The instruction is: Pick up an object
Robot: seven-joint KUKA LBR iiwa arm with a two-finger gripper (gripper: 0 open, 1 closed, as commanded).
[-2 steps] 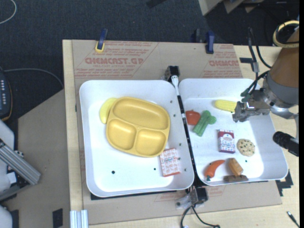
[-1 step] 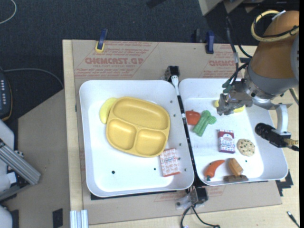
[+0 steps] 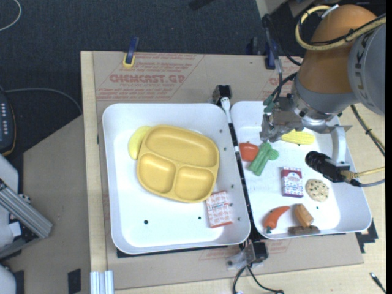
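My gripper (image 3: 269,133) hangs over the back left part of the right bin (image 3: 355,210). It is just above the top end of a green toy (image 3: 263,158), with a red-orange piece (image 3: 248,150) to its left. A yellow corn cob (image 3: 298,138) lies just to its right, partly under the wrist. Nearer the front of that bin lie a red packet (image 3: 292,182), a cookie (image 3: 317,190), an orange pepper (image 3: 277,217) and a bread-like piece (image 3: 302,214). Nothing visibly sits in the gripper.
The left bin (image 3: 116,182) holds a yellow divided plate (image 3: 177,163), a yellow piece (image 3: 137,141) tucked behind it, and a small red-and-white packet (image 3: 218,209). A black fitting with a cable (image 3: 323,165) juts from the arm over the right bin. Clamps sit at the bench's back edge.
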